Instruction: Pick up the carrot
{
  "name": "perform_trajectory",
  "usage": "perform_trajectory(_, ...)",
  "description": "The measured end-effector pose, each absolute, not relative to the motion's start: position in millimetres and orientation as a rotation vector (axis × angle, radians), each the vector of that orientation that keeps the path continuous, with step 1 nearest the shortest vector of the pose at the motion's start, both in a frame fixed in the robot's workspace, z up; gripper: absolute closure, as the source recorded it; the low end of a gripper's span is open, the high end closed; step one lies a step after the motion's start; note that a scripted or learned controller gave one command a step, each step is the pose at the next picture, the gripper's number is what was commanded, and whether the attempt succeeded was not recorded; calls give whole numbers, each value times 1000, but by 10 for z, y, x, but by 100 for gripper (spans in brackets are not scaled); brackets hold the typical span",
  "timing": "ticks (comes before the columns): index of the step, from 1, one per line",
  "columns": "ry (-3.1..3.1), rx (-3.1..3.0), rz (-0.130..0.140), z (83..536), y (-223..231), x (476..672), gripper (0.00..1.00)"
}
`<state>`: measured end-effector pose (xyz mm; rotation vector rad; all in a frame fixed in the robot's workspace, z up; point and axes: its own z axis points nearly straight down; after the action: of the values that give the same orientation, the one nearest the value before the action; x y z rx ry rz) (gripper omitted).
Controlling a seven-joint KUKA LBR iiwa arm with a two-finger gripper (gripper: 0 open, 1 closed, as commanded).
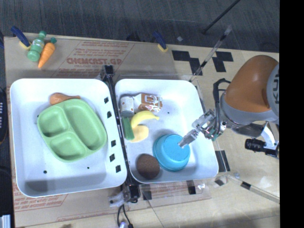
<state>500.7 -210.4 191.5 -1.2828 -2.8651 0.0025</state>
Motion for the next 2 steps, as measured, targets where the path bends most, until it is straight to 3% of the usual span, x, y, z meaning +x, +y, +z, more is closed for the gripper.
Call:
perform_trajectory(1,-2673,-1637,-1,899,-998,4958,0)
perform_trajectory(2,-2602,-1775,1,1870,-1776,5216,0)
